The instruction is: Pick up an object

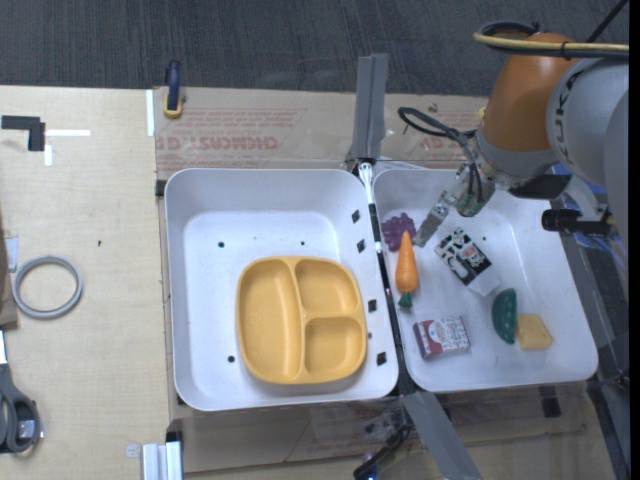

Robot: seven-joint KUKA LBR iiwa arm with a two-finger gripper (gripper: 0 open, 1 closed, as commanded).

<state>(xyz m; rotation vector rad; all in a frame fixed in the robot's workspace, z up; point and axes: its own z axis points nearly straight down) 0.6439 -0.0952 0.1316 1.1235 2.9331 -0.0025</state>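
The pincer [440, 223] hangs over the right shallow white bin [560, 358], near its back left part; I cannot tell how it stands. Below it lie an orange plastic carrot [405, 263] and a black-and-white small box [463, 256], both untouched.

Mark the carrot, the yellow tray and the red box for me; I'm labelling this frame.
carrot [405, 264]: camera view, middle of its orange body.
yellow tray [266, 318]: camera view, floor of its long compartment.
red box [442, 336]: camera view, its top face.
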